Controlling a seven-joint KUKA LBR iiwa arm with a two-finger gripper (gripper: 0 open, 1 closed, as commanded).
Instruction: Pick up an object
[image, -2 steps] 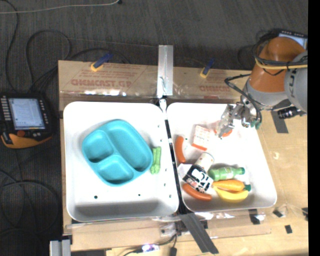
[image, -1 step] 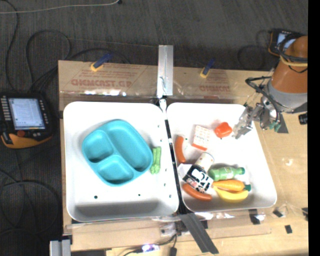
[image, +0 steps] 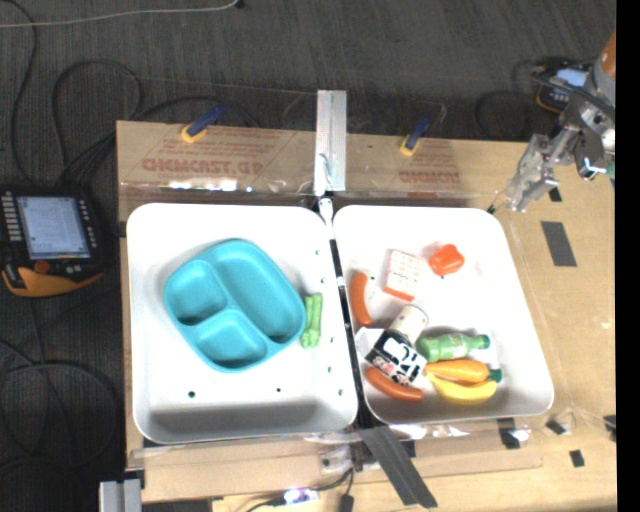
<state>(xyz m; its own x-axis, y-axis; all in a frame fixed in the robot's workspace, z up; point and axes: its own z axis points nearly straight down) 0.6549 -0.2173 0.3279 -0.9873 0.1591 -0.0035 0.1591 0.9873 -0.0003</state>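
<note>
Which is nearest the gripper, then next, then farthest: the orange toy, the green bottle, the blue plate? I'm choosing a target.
Measured from the gripper in the camera view:
1. Orange toy, upper right bin.
2. Green bottle, lower right bin.
3. Blue plate, left bin.

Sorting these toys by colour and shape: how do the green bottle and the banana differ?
The green bottle is green with a white cap end; the banana is yellow. The bottle is straight, the banana curved. The bottle lies farther from the right bin's near wall, the banana closer to it. Both lie on their sides in the right bin, with an orange piece between them.
</note>
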